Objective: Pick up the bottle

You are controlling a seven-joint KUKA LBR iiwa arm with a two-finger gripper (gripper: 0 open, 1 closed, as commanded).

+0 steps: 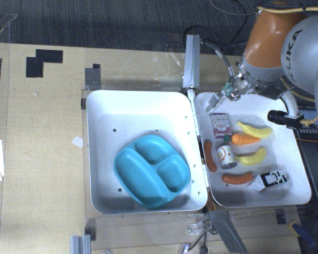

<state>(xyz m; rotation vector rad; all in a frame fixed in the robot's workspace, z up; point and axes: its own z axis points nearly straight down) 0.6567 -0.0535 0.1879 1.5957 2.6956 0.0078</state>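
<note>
1. Where the right bin [302, 192] holds its pile of things, the bottle [226, 155] lies near the bin's left side, just beside a brown sausage [210, 155].
2. It looks short and round, mostly white, with a bit of orange-red on its side and a grey end.
3. It lies down, and its long way runs mostly up and down the picture, leaning a little. Which end is the top cannot be told.
4. Counting gives one bottle, two yellow bananas [254, 130] [252, 156], two sausages with the second [237, 178] lower down, one carrot [245, 139], one small packet [219, 124] and one black-and-white thing [273, 179].
5. Two bins sit side by side, and the left bin [100, 142] holds one blue plate [151, 169] with three parts.
6. Up at the far left corner of the right bin hangs the claw [229, 91], well apart from the bottle. Whether it is open or closed cannot be told.
</note>
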